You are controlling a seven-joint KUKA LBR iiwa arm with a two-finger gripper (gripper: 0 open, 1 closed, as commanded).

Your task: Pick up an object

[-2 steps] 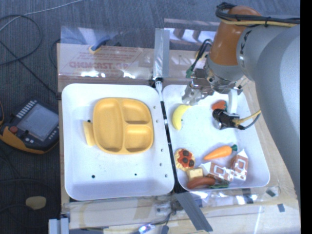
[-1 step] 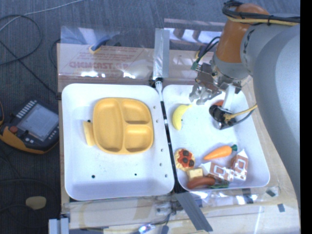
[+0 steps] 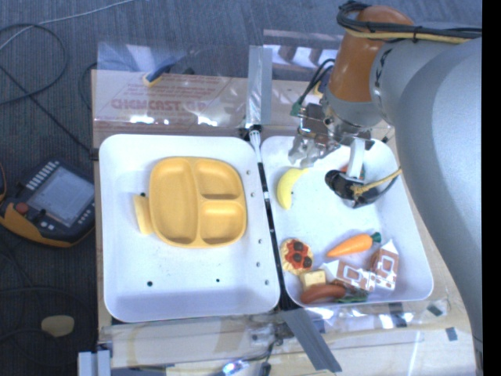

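— Where do we see the hand (image 3: 310,149)?
— At the far end of the right-hand bin (image 3: 416,251), just beside the banana (image 3: 287,187) (how far open it is, we cannot tell).
— And farther out?
— We see a carrot (image 3: 350,245) nearer the front, and a yellow plate (image 3: 196,202) in the left-hand bin (image 3: 125,288).

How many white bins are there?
2. The left bin holds a yellow divided plate; the right bin holds toy foods, such as a banana and a carrot.
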